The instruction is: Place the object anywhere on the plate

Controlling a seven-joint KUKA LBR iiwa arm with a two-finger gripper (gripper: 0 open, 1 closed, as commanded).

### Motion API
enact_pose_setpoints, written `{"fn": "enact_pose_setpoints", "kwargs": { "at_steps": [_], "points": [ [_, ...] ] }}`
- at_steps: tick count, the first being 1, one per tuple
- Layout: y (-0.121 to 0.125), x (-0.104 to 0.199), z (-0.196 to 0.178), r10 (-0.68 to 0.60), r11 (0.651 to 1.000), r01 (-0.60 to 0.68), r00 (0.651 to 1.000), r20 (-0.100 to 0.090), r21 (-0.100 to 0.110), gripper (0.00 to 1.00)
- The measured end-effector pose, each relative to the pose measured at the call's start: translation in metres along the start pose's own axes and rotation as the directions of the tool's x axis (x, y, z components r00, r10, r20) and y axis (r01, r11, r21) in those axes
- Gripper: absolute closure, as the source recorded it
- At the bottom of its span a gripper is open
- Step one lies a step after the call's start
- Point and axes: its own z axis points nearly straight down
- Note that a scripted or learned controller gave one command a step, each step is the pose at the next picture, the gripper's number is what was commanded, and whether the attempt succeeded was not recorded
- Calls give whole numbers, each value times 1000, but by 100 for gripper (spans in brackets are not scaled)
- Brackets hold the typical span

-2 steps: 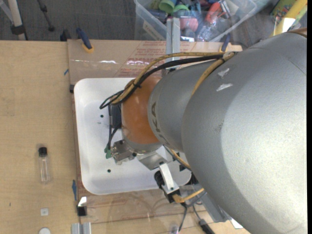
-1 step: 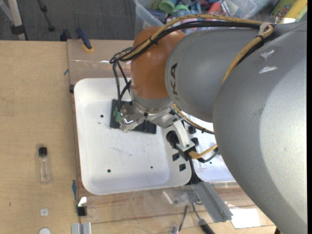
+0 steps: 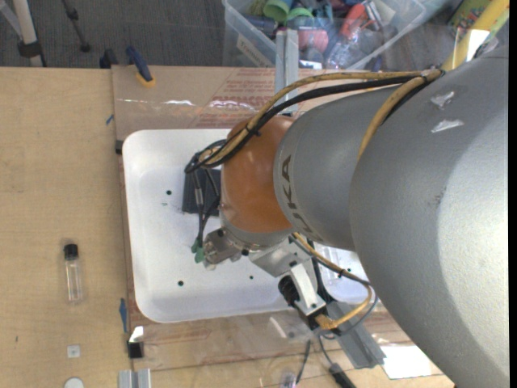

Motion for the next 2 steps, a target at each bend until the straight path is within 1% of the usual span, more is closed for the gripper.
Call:
{"fn": "enact_pose_setpoints", "kwargs": {
  "at_steps": [1, 2],
  "points": [
    [26, -4, 63, 677, 736, -677, 736, -6, -6, 100],
    [6, 17, 62, 787, 616, -787, 617, -13, -13, 100]
  ]
}}
